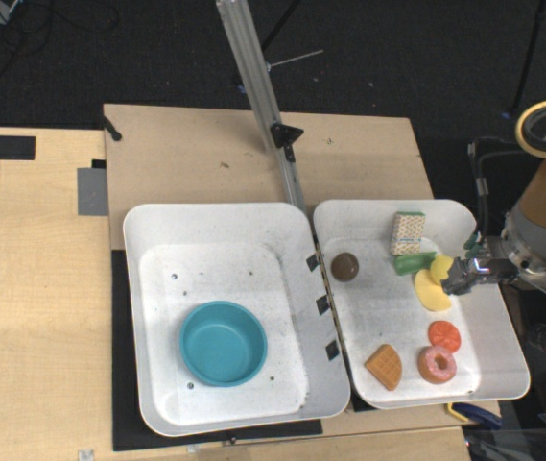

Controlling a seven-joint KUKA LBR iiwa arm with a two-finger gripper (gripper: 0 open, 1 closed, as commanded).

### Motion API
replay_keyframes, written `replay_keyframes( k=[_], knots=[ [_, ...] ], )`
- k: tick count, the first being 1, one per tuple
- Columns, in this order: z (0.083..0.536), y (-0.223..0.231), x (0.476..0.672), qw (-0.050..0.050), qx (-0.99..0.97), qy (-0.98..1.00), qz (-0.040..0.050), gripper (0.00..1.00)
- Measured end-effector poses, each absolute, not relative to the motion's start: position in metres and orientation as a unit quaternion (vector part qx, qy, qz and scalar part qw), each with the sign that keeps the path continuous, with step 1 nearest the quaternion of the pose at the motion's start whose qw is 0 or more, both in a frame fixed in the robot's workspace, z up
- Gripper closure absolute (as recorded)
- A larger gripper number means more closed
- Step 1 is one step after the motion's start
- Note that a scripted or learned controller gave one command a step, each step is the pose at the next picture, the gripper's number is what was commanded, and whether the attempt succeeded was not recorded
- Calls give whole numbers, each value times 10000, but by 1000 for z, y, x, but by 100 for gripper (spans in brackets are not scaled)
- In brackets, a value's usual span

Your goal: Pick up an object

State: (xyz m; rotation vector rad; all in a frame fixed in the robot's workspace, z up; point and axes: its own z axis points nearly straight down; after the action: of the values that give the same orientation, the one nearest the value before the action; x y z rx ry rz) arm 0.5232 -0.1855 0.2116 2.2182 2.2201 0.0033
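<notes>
Yellow toy fruit (pixel 434 294), smooth and rounded, lies toward the right side of the right bin (pixel 503 353), and it is the likeliest pick here because your gripper (pixel 462 275) sits right against its upper edge. Nearest the camera in that bin, a pink ring doughnut (pixel 437 364) and a tan, waffle-textured wedge (pixel 384 366) rest apart on the speckled white floor. In the left bin (pixel 215 248), a teal bowl (pixel 223 343), round and glossy, stands alone and upright. Just behind the doughnut sits a red-orange tomato-like piece (pixel 444 335), near the yellow fruit but not touching it. You cannot tell from this angle whether the gripper is wide, narrow or closed on anything; it reaches in low over the bin's right rim, which suits a sideways approach to the fruit. Further back, a green piece (pixel 415 262) touches the fruit's far side, so a grab may nudge it. A dark brown ball (pixel 344 267) lies well to the left. Behind the green piece leans a pale chequered block (pixel 408 231). Farthest off, a ribbed aluminium rail (pixel 253 75) slants across the wooden bench (pixel 349 152).
</notes>
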Motion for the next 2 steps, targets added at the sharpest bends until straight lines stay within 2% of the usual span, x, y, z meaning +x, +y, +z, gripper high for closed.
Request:
replay_keyframes(
  k=[1, 2],
  knots=[
    [260, -192, 516, 18, 7073, 7070, 9, 100],
    [260, -147, 519, -4, 7061, 7081, -2, 100]
  ],
)
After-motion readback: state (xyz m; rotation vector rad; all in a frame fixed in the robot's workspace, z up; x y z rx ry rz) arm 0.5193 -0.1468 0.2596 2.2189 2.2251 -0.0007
